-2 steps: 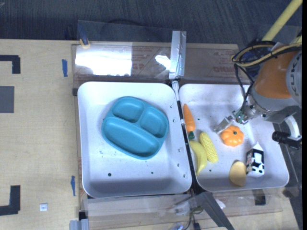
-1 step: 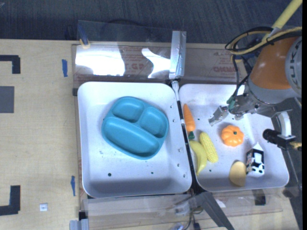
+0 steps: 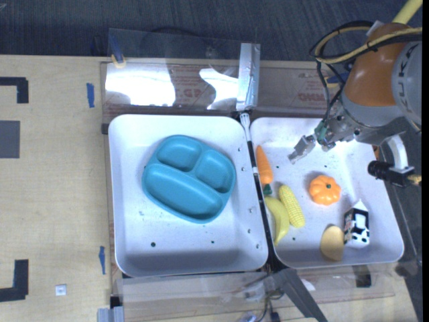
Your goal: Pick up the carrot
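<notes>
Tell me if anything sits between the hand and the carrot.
Nothing visible does. The hand hangs over bare floor of the right bin, and the carrot lies to its left against the bin's left wall. The corn and banana lie below the carrot, off that line.

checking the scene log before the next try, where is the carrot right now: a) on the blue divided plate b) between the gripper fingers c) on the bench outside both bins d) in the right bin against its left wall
d: the carrot lies in the right bin along its left wall, just above the banana and corn, with the gripper to its right and apart from it.
</notes>
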`<state>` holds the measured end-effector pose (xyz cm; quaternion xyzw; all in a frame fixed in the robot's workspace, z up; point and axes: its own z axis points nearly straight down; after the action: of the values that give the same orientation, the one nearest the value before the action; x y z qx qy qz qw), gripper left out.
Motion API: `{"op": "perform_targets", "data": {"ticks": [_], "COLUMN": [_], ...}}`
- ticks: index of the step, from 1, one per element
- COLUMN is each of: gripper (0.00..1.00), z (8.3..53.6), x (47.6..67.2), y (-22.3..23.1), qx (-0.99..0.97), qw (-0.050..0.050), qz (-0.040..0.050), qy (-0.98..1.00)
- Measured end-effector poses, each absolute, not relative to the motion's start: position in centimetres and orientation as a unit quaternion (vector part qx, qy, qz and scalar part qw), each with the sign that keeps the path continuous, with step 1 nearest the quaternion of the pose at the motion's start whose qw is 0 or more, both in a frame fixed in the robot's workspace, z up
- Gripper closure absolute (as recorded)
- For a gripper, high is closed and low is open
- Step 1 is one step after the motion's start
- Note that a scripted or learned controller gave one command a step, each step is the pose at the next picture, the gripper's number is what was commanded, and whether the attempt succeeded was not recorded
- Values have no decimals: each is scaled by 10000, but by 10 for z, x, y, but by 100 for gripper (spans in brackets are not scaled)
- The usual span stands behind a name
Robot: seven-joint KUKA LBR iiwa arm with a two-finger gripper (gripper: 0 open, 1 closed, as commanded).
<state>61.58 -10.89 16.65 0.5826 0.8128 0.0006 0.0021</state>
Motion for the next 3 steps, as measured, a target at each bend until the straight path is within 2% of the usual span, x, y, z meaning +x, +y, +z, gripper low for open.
{"op": "perform_targets", "data": {"ticks": [1, 2, 3], "gripper": [0, 0, 0], "z": [110, 87, 87], "x": [574, 565, 554], "y": [-134, -163, -147], "qx": [3041, 3626, 5009], "qw": [-4, 18, 14], "qz": [1, 10, 8], "qy": [9526, 9319, 8655]}}
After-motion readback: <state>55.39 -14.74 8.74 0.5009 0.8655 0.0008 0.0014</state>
